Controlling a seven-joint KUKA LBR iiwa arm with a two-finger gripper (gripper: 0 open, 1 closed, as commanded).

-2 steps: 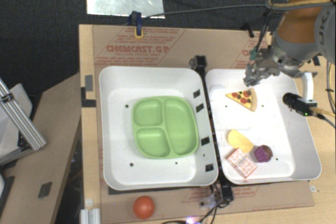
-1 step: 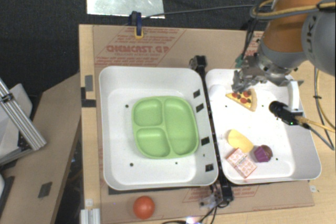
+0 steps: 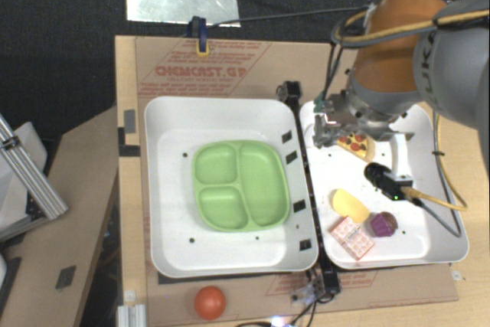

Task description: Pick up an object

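so the hand is down low just left of the pizza slice toy in the right bin, probably lining up a grab, though I can't tell if it's open or closed.

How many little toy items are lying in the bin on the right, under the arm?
4. A pizza slice lies by the end effector, a yellow piece mid-bin, a purple piece beside it, and a pink block at the near edge. The arm may hide more.
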